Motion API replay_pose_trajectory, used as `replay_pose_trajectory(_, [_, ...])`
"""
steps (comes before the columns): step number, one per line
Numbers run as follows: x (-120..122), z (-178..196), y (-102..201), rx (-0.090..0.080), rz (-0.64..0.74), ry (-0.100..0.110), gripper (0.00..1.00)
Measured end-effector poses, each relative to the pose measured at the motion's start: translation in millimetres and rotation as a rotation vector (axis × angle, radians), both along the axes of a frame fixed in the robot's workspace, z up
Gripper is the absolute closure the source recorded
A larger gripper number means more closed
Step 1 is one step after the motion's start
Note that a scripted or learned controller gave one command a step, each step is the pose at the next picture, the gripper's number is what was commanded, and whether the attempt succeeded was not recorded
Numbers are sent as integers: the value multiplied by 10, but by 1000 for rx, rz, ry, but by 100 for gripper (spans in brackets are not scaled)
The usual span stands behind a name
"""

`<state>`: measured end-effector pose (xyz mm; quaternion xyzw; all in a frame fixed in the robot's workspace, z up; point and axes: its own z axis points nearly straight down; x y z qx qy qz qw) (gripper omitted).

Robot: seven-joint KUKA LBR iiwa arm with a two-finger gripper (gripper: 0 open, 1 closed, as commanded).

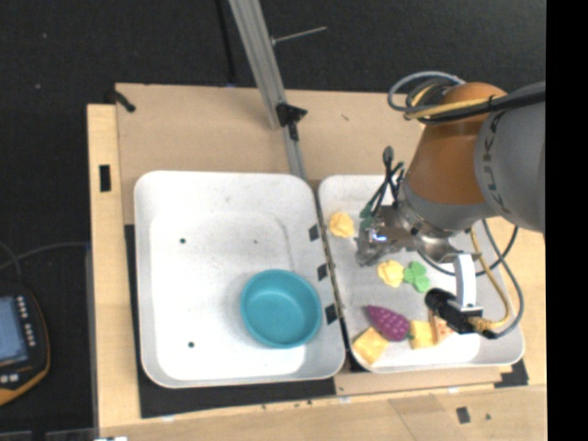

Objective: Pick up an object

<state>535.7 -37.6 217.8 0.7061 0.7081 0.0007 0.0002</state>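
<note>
The gripper (372, 243) hangs low over the right bin (354, 196), near its left half, under the orange-banded wrist. Just left of it lies a small yellow piece (341, 224). Below and right of it sit a pale yellow piece (390, 273) and a green piece (417, 277). Nearer the front lie a purple toy (388, 322), a yellow block (369, 345) and a yellow-orange piece (424, 333). I see nothing clearly between the fingers, and the arm hides their tips.
The left bin (184, 219) holds a teal bowl (278, 308) at its front right. A grey metal pole (262, 62) slants up from the bins' back edge. Cables and a black-and-white fitting (455, 301) hang by the right bin's right side.
</note>
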Motion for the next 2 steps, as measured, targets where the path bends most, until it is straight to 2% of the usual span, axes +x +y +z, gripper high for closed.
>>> replay_pose_trajectory(1, [-65,1,526,1,0,0,100])
replay_pose_trajectory(2, [9,2,1118,2,6,1,100])
